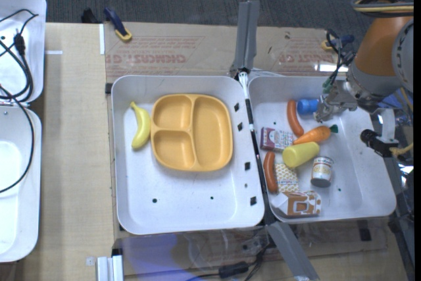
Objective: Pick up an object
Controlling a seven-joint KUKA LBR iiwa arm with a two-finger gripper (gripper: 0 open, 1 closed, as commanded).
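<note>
Camera view has the arm point(385, 43) coming in from the right, with the end effector point(325, 114) low over the right bin point(368, 191), just beside the blue object point(307, 106) and right above the carrot point(314, 135). Honestly can't tell if it's open or closed from this angle. Rest of that bin is a jumble: two hot dogs point(294, 116) point(269, 171), a yellow cylinder thing point(300, 154), a small can point(321, 171), a little red box point(275, 139) and a carton point(300, 204) at the front edge. Left bin point(191, 207) has a yellow divided plate point(193, 131) with a banana point(140, 126) lying just beside it on the left, all sitting on the tabletop point(72, 141)
</note>
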